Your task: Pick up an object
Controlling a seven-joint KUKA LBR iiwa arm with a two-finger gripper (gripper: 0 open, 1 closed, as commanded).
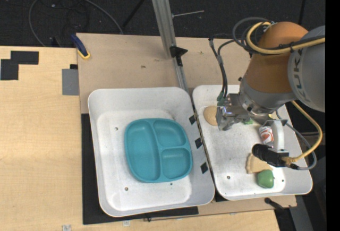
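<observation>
Nearby, the red-white can (266, 135) lies tilted, top upward-right.

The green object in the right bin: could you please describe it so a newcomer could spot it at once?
Look at the right white bin, then its near right corner. The green object lies there, small and rounded, touching a tan piece. It is the single green item in that bin.

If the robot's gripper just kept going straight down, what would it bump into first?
Probably the bare white floor of the right bin, beside the tan round thing. The gripper points down there, though depth is hard to judge.
</observation>
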